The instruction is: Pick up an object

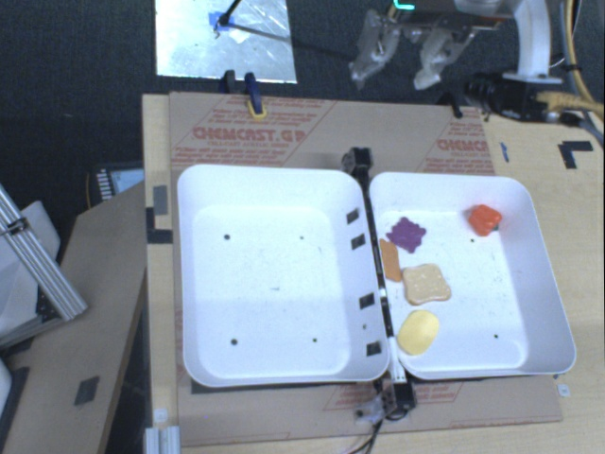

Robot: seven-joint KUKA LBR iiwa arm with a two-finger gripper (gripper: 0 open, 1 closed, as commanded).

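So the stuff to grab is all sitting in the right bin (529, 282): a little orange-red piece (485, 219) up near the far corner, a purple piece (407, 234) closer to the divider, a thin orange strip (390, 260) pressed right up against the left wall, a tan toast-looking slice (425, 284) just beside it, and a yellow round thing (418, 331) near the front. The left bin (203, 282) sits alongside, touching along the middle seam.

The tool (399, 61) hangs up high beyond the far edge of the bins, over the cardboard-covered surface (312, 130), with its two fingers (369, 55) spread apart and nothing between them. So nothing is picked yet, it hasn't even lined up over anything.

What I'd worry about: the strip, the toast and the yellow thing are bunched together by the wall. If it drops on that cluster, one finger could land on a neighbour or hit the bin wall and just shove things around. They also look flat, so the fingers might close over the top and come up empty. The orange-red piece stands on its own, probably the safer bet, though it looks roundish and could squirt out sideways.
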